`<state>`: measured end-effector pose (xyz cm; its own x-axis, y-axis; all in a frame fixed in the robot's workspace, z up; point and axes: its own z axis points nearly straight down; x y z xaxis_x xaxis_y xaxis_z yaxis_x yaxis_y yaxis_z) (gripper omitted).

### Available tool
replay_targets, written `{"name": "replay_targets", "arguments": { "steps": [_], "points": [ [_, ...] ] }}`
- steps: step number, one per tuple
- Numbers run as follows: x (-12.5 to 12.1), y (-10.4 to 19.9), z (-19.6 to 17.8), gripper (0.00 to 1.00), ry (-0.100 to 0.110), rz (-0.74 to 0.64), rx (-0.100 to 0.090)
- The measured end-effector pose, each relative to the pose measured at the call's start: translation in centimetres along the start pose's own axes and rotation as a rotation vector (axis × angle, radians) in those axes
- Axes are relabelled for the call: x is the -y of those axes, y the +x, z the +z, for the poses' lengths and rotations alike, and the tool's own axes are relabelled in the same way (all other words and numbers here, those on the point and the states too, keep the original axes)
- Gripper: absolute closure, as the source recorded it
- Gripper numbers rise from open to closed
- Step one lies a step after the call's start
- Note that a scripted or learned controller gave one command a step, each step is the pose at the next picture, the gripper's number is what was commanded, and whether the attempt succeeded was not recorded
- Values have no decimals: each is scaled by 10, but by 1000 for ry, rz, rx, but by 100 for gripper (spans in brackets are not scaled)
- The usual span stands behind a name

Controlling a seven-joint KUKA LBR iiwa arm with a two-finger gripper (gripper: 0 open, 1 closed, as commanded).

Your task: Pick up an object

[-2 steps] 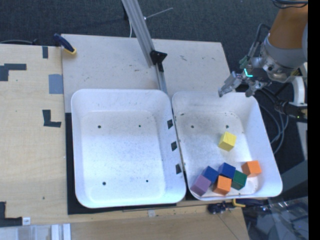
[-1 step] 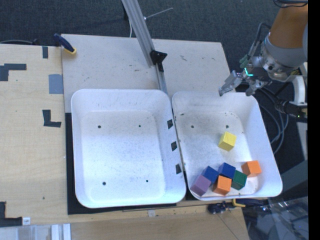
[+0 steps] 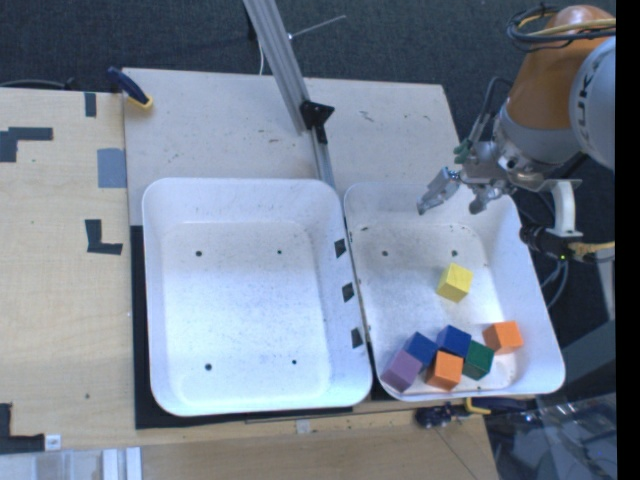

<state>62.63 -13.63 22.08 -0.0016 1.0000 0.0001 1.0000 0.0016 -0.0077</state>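
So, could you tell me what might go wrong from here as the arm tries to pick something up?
The gripper hangs open over the right bin's far rim with nothing between its fingers.

1. Most blocks are packed together in the near corner: the purple block, blue blocks and orange block touch, so fingers may jam or shove neighbours.
2. That cluster hugs the bin wall, risking a collision.
3. The yellow cube sits alone but skewed, so it could slip.

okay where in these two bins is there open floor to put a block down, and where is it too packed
The left bin has bare floor from wall to wall. In the right bin, the far half is open, between the gripper and the yellow block. The near corner is crowded: purple, two blue, two orange and green blocks bunch together.
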Motion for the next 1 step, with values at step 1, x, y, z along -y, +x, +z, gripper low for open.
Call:
{"name": "replay_targets", "arguments": {
  "steps": [1],
  "points": [
    [8, -2, 62, 0, 1, 1, 0]
  ]
}}
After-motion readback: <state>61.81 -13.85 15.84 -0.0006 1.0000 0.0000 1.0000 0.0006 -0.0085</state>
